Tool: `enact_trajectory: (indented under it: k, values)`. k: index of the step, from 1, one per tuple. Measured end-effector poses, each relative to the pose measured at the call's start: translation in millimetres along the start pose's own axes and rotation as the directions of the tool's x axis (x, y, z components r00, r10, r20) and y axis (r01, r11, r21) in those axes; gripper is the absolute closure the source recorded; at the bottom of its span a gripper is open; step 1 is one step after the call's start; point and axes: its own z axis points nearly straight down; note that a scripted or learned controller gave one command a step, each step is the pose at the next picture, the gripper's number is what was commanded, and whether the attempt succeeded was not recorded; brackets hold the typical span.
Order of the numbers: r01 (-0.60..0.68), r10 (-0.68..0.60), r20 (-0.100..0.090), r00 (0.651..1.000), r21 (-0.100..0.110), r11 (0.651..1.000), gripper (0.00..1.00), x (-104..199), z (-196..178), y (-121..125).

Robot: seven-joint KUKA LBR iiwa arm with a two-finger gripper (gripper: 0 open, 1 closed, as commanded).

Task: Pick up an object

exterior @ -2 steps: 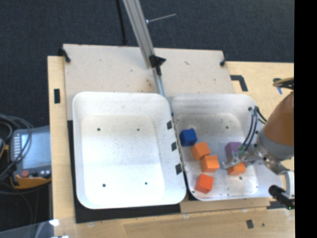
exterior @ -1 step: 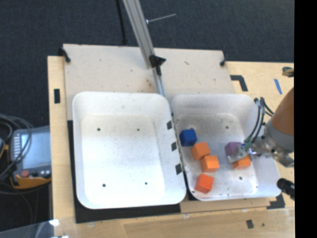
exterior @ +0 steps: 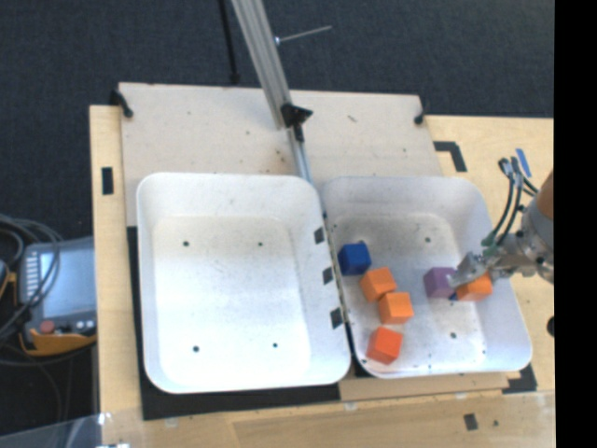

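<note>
Right bin (exterior: 466,194) holding six blocks: blue block (exterior: 354,258) at its left side, three orange blocks (exterior: 377,283) (exterior: 396,307) (exterior: 385,344) in a loose column toward the near edge, purple block (exterior: 438,282) further right. Gripper (exterior: 469,281) low at the right side, just beside the purple block, over a small orange piece (exterior: 479,288). Cannot tell how far open the jaws are, nor whether anything is between them. Nothing clearly lifted yet; grasp and raise probably still to do. Left bin (exterior: 149,250) at rest.
</note>
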Motion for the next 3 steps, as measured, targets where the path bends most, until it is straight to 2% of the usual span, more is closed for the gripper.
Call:
enact_trajectory:
  k: [1, 3]
  values:
    - [0.000, 0.000, -0.001, 1.000, 0.005, 1.000, 1.00, -9.3, -45.4, 4.7]
    - [-0.001, 0.001, -0.003, 1.000, 0.007, 1.000, 1.00, 73.5, -33.1, 36.9]
